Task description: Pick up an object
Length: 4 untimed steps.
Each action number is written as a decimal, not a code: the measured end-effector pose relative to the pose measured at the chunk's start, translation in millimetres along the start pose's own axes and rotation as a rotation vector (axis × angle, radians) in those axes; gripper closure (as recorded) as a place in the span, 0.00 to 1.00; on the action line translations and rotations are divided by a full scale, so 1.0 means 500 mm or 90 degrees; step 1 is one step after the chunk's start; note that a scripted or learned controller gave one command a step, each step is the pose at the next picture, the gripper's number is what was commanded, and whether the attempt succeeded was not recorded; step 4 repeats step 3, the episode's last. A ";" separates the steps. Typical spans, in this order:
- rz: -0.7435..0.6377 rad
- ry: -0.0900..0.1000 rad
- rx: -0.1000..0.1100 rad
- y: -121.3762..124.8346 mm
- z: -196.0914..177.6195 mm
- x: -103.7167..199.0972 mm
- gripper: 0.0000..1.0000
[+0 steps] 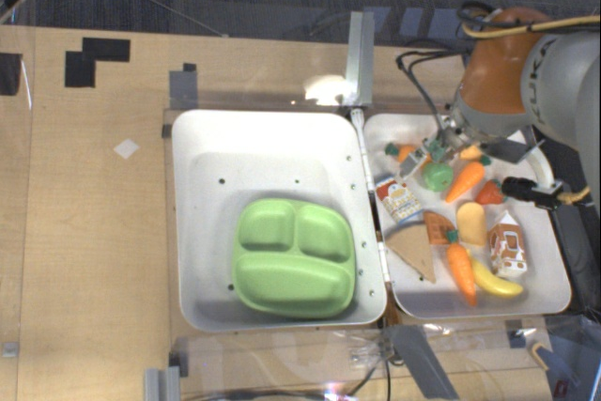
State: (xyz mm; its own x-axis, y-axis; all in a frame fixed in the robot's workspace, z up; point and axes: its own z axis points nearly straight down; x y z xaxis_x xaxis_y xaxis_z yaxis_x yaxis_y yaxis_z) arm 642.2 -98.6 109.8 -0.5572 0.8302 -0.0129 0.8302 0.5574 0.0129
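I see the gripper [434, 152] over a round green toy [438, 174], upper right bin [554, 296]. I can't tell its grip state.

arm [554, 80]: cut off by the right edge, so only the wrist end with its orange band shows
gripper [439, 148]: fingers too small and crowded among the toys to tell how they stand
green toy [438, 174]: partly covered by the gripper's tip; its shape cannot be told
small carton [401, 200]: print on its face too small to read
milk-carton toy [507, 244]: markings blurred (a brown and white pattern, no more)
right bin [554, 291]: far rim hidden behind the arm, right wall partly covered by black cable
brown flat piece [413, 251]: what it is cannot be told
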 end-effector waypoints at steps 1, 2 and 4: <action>0.068 0.004 0.006 0.057 0.008 -0.027 0.00; 0.066 -0.003 0.000 0.060 -0.018 -0.033 1.00; 0.138 0.006 0.006 0.091 -0.176 0.131 1.00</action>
